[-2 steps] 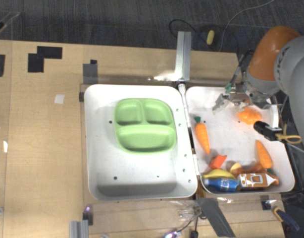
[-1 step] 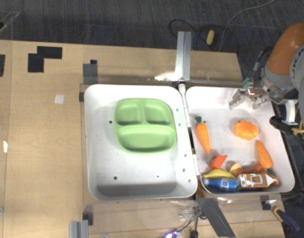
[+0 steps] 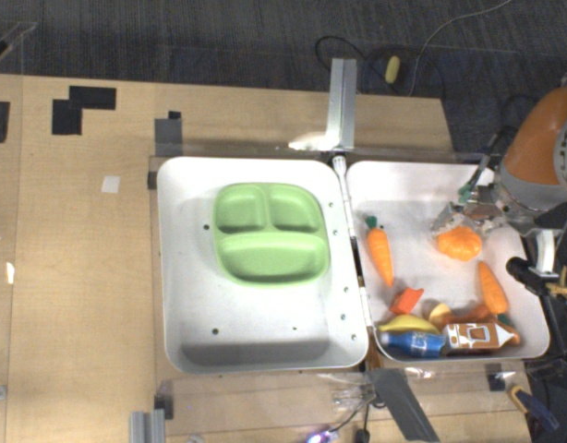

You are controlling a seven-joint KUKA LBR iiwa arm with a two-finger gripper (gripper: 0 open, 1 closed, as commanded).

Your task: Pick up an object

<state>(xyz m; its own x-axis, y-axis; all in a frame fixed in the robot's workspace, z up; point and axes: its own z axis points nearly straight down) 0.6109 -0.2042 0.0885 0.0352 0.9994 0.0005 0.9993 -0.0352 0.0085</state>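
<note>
From the fixed camera above the bench, the gripper [image 3: 470,218] sits low in the right bin [image 3: 404,192], its fingers spread apart just above and to the left of an orange lump [image 3: 460,244] on the bin floor, with nothing between them. A carrot [image 3: 380,253] lies near the bin's left wall, a second carrot [image 3: 492,289] lies toward its right side, and a banana [image 3: 405,323], a blue item [image 3: 411,342] and a small carton [image 3: 476,337] crowd the near edge. The left bin [image 3: 186,321] carries a green divided plate [image 3: 269,232].
</note>
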